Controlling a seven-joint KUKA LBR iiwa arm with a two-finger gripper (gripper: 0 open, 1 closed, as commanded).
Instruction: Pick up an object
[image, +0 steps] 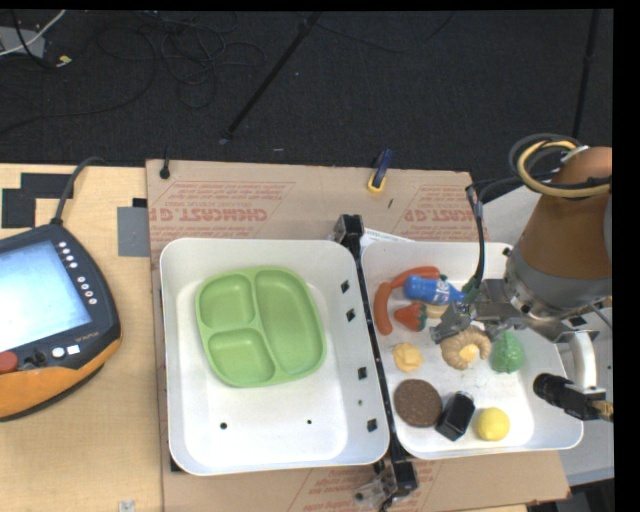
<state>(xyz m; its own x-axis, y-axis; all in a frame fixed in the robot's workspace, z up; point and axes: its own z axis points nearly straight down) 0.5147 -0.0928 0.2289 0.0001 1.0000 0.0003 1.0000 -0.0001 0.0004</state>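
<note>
The gripper (458, 325) sits low in the right bin (560, 435) right over the tan bread roll (465, 349), can't tell its jaw state, so I'd center on the roll and avoid nudging the green toy (507, 352) beside it.

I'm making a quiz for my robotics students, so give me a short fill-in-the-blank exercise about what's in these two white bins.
1. The green three-compartment plastic tray lies in the ____ white bin of the camera view.
2. The round yellow ball lies in the right white bin beside a small ____ block.
3. The flat round disc near that bin's front is ____ in colour.
4. The gripper hangs over the ____ white bin.

Missing words: left; black; brown; right
</note>
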